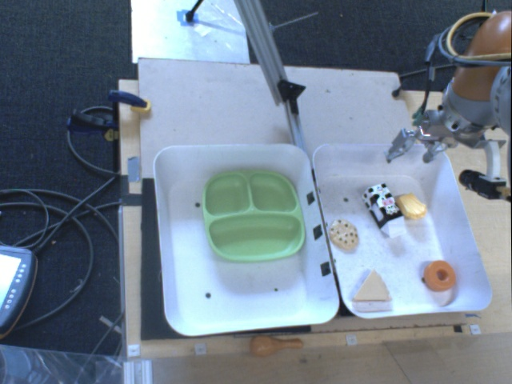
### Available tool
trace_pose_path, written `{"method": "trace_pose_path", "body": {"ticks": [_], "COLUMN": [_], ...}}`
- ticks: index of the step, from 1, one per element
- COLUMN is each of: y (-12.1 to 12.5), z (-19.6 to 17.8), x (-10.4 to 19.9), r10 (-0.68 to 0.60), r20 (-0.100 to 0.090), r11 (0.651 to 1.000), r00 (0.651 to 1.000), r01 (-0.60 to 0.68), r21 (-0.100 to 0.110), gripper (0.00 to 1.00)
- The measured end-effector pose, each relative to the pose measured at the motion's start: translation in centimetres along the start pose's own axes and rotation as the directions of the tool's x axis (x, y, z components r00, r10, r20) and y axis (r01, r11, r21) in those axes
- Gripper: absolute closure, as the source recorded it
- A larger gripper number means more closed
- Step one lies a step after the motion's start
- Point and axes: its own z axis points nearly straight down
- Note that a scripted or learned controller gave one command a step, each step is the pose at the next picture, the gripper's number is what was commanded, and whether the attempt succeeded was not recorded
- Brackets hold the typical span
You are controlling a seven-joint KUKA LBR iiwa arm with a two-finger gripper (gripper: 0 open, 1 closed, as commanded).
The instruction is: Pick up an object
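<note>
The right bin (472,238) holds a black-and-white toy (382,205), a yellow piece (413,206) beside it, a speckled cookie (344,234), a tan wedge (373,287) and an orange ring (439,276). My gripper (416,146) hovers over the bin's far right corner, above and right of the black-and-white toy. Its two fingers (398,147) are spread apart with nothing between them.
The left bin (172,294) carries a green divided plate (254,215). A slanted metal pole (268,50) crosses above the bins' far edge. A small brown object (275,344) lies on the bench in front of the bins. Cables and a clamp (108,118) sit at the left.
</note>
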Motion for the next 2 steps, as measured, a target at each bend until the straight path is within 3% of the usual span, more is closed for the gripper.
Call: {"method": "trace_pose_path", "body": {"ticks": [1,2], "y": [-0.7,-0.4], "z": [5.1,3.5], "x": [-0.8,-0.8], "r10": [0.007,0.003], "r20": [0.001,0.004], "r11": [1.000,1.000], "r00": [1.000,1.000], "r01": [-0.007,-0.003], "r21": [-0.001,-0.009], "gripper": [0.00,1.00]}}
